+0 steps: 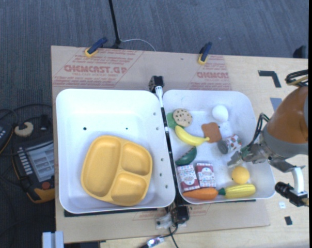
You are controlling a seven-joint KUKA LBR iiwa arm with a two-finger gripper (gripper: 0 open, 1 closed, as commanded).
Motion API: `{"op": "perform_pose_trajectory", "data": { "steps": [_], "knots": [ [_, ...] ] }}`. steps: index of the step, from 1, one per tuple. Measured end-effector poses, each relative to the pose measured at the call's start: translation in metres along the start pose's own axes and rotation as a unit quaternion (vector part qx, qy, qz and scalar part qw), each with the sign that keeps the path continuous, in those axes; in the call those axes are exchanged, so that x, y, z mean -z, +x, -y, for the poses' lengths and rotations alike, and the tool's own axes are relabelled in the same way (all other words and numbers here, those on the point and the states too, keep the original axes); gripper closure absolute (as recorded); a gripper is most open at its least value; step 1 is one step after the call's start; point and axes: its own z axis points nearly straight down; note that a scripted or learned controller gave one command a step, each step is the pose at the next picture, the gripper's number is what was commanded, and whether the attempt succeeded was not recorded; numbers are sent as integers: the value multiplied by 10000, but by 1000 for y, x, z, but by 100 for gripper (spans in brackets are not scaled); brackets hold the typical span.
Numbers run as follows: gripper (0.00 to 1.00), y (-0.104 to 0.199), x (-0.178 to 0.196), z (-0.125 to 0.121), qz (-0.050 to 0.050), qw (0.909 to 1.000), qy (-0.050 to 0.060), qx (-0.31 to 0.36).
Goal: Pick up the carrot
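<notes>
Can't tell if the gripper is spread or pressed together; too small and blurry. Hanging low inside the right bin, just above the little orange ball. Grey arm reaching in from the right side. Carrot lying flat at the front wall of that same bin, beside the corn, apart from the gripper. Over in the left bin, a yellow tray.

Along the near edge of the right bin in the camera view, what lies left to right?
Carrot → corn cob. Just behind them, the two small red cartons sit above the carrot and the lemon above the corn.
</notes>
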Motion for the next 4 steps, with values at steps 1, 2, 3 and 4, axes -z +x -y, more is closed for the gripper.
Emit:
{"op": "perform_pose_trajectory", "data": {
  "steps": [1,2,3,4],
  "knots": [
    [100,48,22,0,-39,10000,84,7],
    [100,26,24,4,-31,9966,84,816],
    [100,75,30,-43,-37,9999,88,-61],
    [100,167,82,-50,-33,9954,87,-949]
  ]
}}
